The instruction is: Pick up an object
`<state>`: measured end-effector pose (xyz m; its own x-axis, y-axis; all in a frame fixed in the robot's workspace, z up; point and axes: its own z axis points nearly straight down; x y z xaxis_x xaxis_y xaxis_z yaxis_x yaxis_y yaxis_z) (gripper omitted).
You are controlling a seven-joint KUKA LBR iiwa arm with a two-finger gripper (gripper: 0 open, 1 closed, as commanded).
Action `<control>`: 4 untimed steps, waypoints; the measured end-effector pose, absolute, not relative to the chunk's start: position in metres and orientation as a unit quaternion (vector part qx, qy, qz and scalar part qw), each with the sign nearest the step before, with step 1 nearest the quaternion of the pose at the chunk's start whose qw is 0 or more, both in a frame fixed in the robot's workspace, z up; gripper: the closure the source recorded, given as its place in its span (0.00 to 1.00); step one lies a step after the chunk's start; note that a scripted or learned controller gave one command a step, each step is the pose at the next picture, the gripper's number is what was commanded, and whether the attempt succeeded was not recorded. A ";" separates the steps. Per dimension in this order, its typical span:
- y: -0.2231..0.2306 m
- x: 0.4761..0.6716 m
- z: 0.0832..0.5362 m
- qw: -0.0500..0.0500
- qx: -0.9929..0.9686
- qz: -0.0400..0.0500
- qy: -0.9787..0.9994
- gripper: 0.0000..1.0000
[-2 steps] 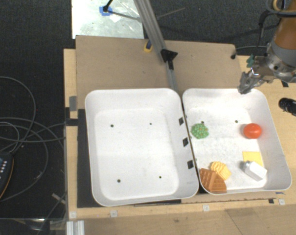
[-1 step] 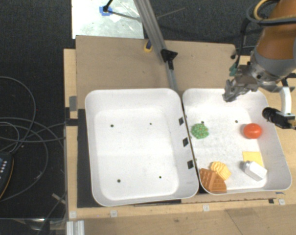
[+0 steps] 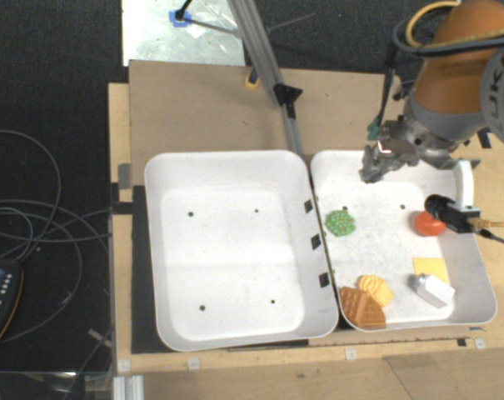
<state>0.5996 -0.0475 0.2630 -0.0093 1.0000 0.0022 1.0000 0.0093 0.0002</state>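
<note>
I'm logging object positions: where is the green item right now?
The green item lies in the right bin, close to its left wall, apart from the rest. It sits above the orange waffle pieces and lower left of the claw.

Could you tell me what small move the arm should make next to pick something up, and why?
Probably shift the gripper toward the green piece and lower it. The gripper hovers over the right bin's far edge, and that piece lies nearest, apart from the other items.

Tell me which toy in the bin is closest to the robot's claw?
The green bumpy toy. It lies just below and left of the gripper, while the red one, the yellow block and the waffle pieces sit farther down the right bin.
</note>
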 end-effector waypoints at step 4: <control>0.081 0.530 0.235 0.000 -0.706 -0.001 -0.708 0.00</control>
